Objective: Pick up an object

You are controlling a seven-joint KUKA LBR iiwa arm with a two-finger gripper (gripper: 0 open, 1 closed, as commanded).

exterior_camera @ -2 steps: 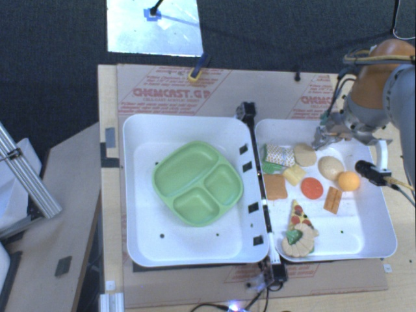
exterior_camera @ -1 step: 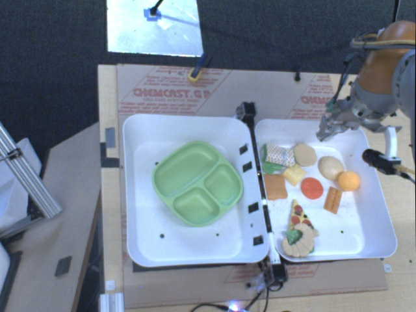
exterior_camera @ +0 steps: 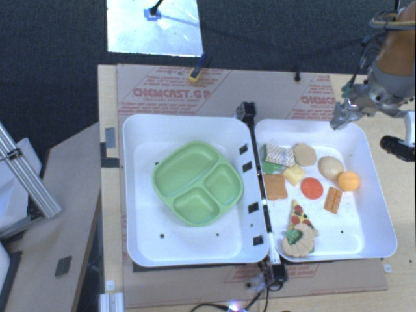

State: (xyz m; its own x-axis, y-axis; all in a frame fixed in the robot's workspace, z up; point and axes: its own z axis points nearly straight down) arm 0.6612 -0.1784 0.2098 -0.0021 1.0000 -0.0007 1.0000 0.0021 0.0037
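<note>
The right bin (exterior_camera: pixel 374 229) holds several toy foods: a wrapped checkered piece (exterior_camera: pixel 280 154), a tan bun (exterior_camera: pixel 304 153), a beige egg (exterior_camera: pixel 330 167), an orange ball (exterior_camera: pixel 349 181), a red slice (exterior_camera: pixel 312 188), a yellow cheese cube (exterior_camera: pixel 294 175), a brown cracker (exterior_camera: pixel 275 187), an orange wafer (exterior_camera: pixel 333 199) and a pizza slice (exterior_camera: pixel 299 216) by a tan cookie (exterior_camera: pixel 298 242). My gripper (exterior_camera: pixel 340 118) hangs over the bin's far right corner, above and apart from the food. Nothing shows between its fingers.
The left bin (exterior_camera: pixel 140 239) holds a green divided plate (exterior_camera: pixel 197 182). A black hinge strip (exterior_camera: pixel 255 174) runs between the bins. A shiny metal sheet (exterior_camera: pixel 155 19) lies beyond the bench. A metal frame (exterior_camera: pixel 26 181) stands at the left.
</note>
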